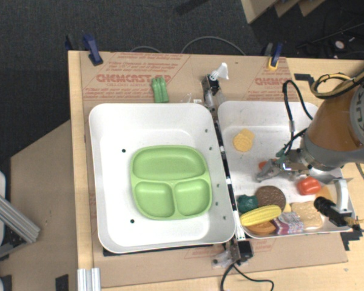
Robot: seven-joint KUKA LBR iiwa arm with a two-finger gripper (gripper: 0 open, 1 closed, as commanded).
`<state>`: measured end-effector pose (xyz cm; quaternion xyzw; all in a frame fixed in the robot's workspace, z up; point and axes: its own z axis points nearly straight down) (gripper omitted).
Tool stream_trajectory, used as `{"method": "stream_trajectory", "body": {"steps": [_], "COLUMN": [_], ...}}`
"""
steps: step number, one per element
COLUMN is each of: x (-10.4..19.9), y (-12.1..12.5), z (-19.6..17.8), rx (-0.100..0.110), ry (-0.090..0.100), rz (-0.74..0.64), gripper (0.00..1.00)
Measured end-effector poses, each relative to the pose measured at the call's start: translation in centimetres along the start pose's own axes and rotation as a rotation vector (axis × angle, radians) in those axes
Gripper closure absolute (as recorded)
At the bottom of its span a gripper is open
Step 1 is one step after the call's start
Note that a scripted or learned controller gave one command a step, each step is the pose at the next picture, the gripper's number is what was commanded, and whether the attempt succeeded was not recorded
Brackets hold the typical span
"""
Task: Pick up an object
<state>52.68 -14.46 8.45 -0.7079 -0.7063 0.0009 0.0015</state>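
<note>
Pincer (268,171) hangs low inside the right bin (255,114), its metal fingers pointing toward the bin's left wall; whether they stand apart or together I cannot tell, and nothing shows between them. The grey arm (337,132) with its orange band reaches in from the counter's right edge.

The candidates for picking lie along the bin's front wall: a brown round cookie (270,196) just in front of the pincer, a yellow corn cob (261,214) at the front-left corner, a red piece (308,186) to the right, and a yellow disc (244,140) alone near the bin's back.

I judge this the approach step, no grasp made yet. Next comes settling over 1 item, likely the cookie, and closing squarely on it.

The left bin (103,126) holds a green 3-compartment tray (170,180). Both bins sit on a cardboard-covered counter (133,71) above dark carpet.
</note>
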Motion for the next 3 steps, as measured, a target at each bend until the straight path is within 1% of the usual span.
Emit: {"method": "stream_trajectory", "body": {"steps": [1,2,3], "x": [5.3,5.0,12.3], "y": [2.8,2.7,5.7], "z": [0.0,-1.0,-10.6], "rx": [-0.006,-0.007,-0.016], "ry": [-0.001,-0.002,0.002], "rz": [-0.008,-0.003,-0.012], "gripper": [0.00,1.00,1.00]}}
